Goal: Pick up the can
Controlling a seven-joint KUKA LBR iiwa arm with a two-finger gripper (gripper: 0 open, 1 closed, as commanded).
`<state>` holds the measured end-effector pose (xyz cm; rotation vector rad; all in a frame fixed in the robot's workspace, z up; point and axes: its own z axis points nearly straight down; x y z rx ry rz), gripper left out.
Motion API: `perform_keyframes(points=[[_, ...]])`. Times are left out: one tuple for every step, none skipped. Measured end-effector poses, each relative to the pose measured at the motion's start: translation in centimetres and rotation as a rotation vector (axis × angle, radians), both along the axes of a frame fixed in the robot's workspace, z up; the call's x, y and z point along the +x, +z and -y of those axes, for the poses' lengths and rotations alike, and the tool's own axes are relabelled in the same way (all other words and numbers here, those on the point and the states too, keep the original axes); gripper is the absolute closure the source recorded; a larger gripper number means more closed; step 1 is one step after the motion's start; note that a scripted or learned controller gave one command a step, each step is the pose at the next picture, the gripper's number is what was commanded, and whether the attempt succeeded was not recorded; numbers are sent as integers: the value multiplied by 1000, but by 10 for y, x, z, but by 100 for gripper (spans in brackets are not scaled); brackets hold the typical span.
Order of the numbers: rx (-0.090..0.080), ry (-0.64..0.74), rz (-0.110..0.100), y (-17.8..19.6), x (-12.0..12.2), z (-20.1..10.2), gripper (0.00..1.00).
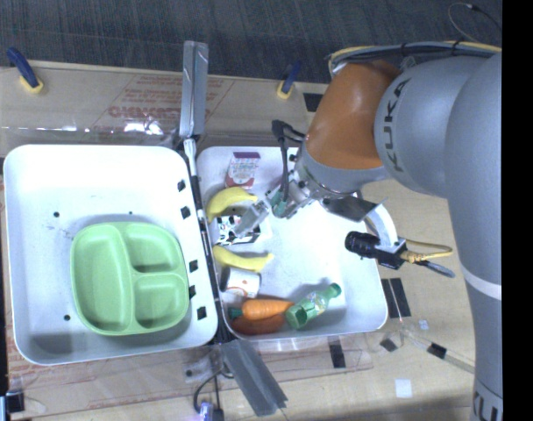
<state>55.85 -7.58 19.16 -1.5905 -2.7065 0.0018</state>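
The gripper (259, 217) hangs low over the left half of the right bin (365, 310), reaching down from the grey arm (442, 130) with its orange band (350, 117). Its fingers are hard to make out against the clutter beneath, so whether they are spread or closed, or have hold of anything, cannot be told. Just under and left of the gripper lies a small dark-and-white patterned item (236, 228) whose kind is unclear. A banana (229, 202) curves just above that item, near the bin's left wall, and a second banana (242, 257) lies just below it. The can (242, 168), with a red-and-white label, lies by the far edge of the right bin, apart from the gripper. Toward the near left corner sit a small white cup-like container (243, 281), a carrot (266, 308) and a reddish piece (259, 325) under it. A green plastic bottle (314, 305) lies tilted just right of the carrot. The left bin (30, 182) carries a green divided tray (129, 277) in its near half.
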Motion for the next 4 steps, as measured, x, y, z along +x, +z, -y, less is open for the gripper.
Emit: perform_keyframes(points=[[0, -31, -1, -42, -83, 55, 0], [-1, -109, 1, -100, 8, 22, 0], [1, -5, 0, -100, -55, 51, 0], [3, 136, -2, -101, -60, 63, 0]])
